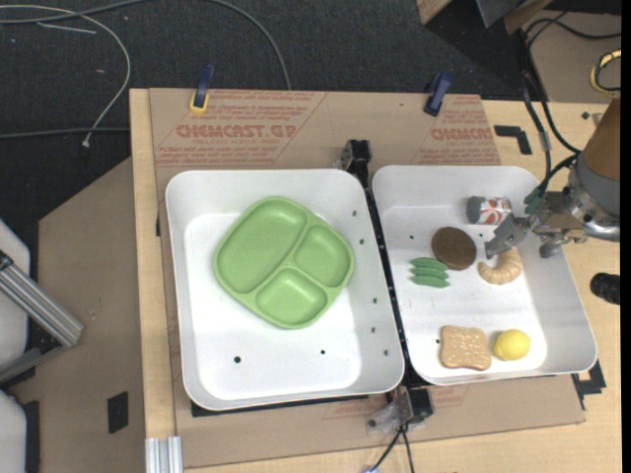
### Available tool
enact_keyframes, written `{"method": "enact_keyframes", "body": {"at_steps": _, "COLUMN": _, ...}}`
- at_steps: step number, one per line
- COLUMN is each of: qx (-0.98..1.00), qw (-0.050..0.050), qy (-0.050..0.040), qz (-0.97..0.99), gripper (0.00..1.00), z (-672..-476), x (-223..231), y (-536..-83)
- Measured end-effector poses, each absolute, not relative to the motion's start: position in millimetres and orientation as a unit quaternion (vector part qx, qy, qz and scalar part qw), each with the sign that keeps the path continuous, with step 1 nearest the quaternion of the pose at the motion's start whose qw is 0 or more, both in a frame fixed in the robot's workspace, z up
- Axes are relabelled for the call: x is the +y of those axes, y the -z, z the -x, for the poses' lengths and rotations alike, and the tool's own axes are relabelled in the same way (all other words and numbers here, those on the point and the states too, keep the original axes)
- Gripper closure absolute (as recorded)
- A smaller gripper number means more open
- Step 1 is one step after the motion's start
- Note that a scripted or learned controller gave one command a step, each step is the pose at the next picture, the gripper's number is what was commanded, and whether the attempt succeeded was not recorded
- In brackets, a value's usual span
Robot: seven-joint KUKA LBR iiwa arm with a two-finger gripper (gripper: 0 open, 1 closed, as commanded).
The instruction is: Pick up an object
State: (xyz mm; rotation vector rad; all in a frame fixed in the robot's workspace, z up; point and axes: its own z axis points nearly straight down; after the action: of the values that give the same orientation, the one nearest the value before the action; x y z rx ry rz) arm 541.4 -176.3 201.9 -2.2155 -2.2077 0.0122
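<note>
A pale, curved, croissant-shaped toy pastry (pixel 500 270) is seen in the right-hand shallow white bin (pixel 562 308), towards that bin's right side, and directly above it the grey two-finger end effector (pixel 505 241) is placed, its tips just over or touching the pastry; which of the two cannot be told; whether the end effector is spread or pressed together cannot be told either, and nothing is seen pinched by it; just to the left of the pastry a round, flat, dark brown disc (pixel 454 247) is laid, and to the left of that a small bunch of green toy pea pods (pixel 430 272); behind the end effector, near the bin's far wall, a small grey and red can-like object (pixel 488 209) is found lying on its side; towards the near wall a tan, square, cracker-like biscuit (pixel 464 347) and a yellow toy lemon (pixel 512 344) are set just beside each other; in the left-hand shallow white bin (pixel 197 264) a light green plastic plate with three compartments (pixel 284 261) is laid flat; both bins are carried side by side on the cardboard-covered bench (pixel 158 146).
</note>
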Motion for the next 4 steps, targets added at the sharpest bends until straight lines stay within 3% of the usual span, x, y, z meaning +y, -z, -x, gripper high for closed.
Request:
{"method": "enact_keyframes", "body": {"at_steps": 1, "qx": -0.707, "qw": 0.001, "qy": 0.0, "qz": 0.707, "gripper": 0.0, "z": -544.6, "x": -176, "y": -210}}
{"method": "enact_keyframes", "body": {"at_steps": 4, "qx": -0.707, "qw": 0.003, "qy": -0.0008, "qz": 0.707, "gripper": 0.0, "z": -545.1, "x": -181, "y": -83}}
